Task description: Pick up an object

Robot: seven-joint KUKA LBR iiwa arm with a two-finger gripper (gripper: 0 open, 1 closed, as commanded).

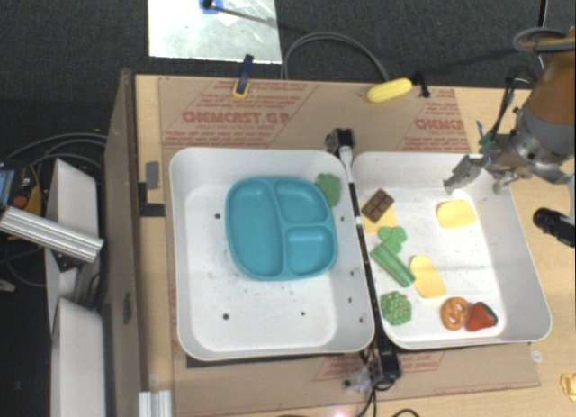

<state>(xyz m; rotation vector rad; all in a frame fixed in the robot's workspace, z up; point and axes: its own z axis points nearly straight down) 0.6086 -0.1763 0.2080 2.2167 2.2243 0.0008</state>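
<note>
My gripper (477, 179) hangs over the far right part of the right bin (533, 303). It is open, with nothing between its fingers. Just below it in the view lies a yellow block (456, 214). Further left in this bin lie a brown chocolate piece (377, 203), a long green vegetable (391, 258), a yellow oval piece (427, 276) and a green broccoli (395, 307). A pretzel (454, 312) and a red strawberry (483, 315) sit near the front rim.
The left bin (193, 176) holds a blue divided plate (279, 226), with a green leafy toy (328, 188) at the plate's far right corner. A yellow banana-like object (389, 91) lies on the cardboard behind the bins. A divider clamp (341, 143) stands between the bins.
</note>
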